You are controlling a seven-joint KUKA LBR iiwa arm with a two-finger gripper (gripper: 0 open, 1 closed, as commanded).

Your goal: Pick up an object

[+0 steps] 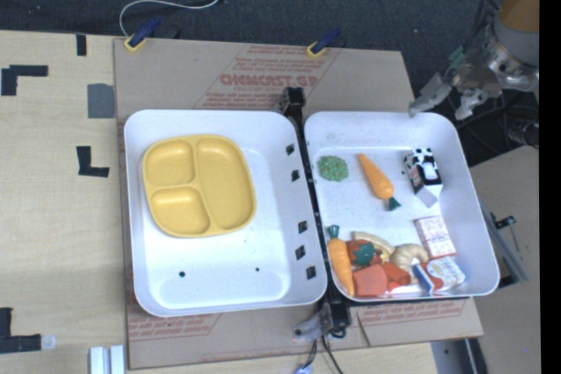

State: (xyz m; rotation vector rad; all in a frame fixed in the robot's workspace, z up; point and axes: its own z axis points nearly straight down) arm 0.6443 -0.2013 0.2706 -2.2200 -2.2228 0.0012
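Observation:
The right bin (465, 188) holds toy food. A green leafy piece (332, 168) lies near its far left, an orange carrot (377, 177) beside it, and a black-and-white cow figure (423, 168) to the right. Along the near side are a second carrot (339, 265), red pieces (377, 278), a pale mushroom (405, 256) and small red-and-white cartons (436, 235). My gripper (447, 99) hangs above the bin's far right corner, off its rim, open with nothing between its fingers. The cow figure is the nearest object, below it.
The left bin (263, 276) holds a yellow divided plate (198, 185) in its far half. Both bins rest on a cardboard sheet (254, 74) held by blue clamps. A white cable (175, 4) loops over the dark floor behind.

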